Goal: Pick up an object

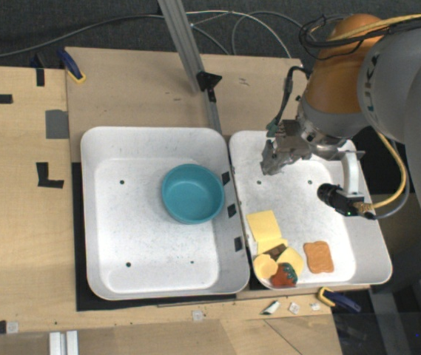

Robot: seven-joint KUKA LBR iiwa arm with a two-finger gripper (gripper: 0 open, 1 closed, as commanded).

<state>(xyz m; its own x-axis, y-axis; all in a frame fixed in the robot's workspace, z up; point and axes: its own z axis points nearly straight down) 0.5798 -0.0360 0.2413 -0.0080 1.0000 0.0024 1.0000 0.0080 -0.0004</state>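
Observation:
My gripper (270,165) hangs over the back left part of the right bin (365,242), with nothing seen between its fingers. Well in front of it a pale yellow block (264,228) lies flat near the bin's left wall. At the front left corner sits a cluster of small things (278,267): yellow, dark brown, red and green pieces piled together. An orange-brown slice (318,257) lies to the right of that cluster. A teal bowl (192,192) stands upright in the left bin (121,235).
A slanted metal pole (188,46) rises behind the bins. The arm's grey and orange body (343,80) covers the right bin's back right part, with a black cable fitting (339,198) over the bin floor. Blue clamps (73,65) sit at the bench edge.

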